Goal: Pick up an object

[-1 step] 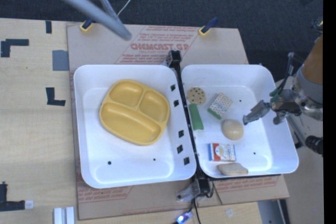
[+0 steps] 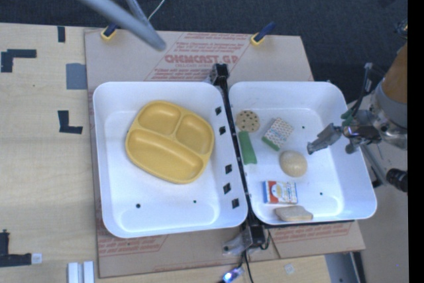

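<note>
claw (image 2: 323, 140) hangs over the right bin (image 2: 334, 97), finger spacing unclear, arm cut off at right.

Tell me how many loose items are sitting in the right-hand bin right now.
6: a round cookie and a green stick by the divider, a patterned packet, a pale ball mid-bin, a small box, and a tan lump at the near edge.

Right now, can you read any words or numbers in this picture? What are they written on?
"CHEMCAST GP": red print on the brown board under the bins, above the left bin. The last letters are partly hidden, so I am not sure of them.
Fainter red print lines on the same board: too blurred to read.
Small blue and white box in the right bin: its print is too small to read.
</note>
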Available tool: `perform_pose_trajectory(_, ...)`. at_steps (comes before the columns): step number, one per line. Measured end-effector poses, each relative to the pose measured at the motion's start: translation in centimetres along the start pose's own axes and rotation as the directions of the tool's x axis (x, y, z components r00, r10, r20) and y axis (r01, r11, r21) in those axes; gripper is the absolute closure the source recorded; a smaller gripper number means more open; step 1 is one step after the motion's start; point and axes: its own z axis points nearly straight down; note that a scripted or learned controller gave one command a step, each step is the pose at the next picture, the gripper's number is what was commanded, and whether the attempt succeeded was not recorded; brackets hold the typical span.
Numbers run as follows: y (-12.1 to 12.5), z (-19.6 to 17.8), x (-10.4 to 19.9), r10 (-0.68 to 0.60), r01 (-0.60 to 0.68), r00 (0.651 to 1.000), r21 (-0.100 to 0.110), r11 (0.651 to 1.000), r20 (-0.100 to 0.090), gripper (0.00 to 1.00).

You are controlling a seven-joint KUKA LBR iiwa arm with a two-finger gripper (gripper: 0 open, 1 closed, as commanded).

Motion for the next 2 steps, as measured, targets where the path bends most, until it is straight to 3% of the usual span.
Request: perform_pose_trajectory(2,-1.2,11.2,0.1,0.001,-0.001,1.000,0.007,1.000,-0.002,0.00)
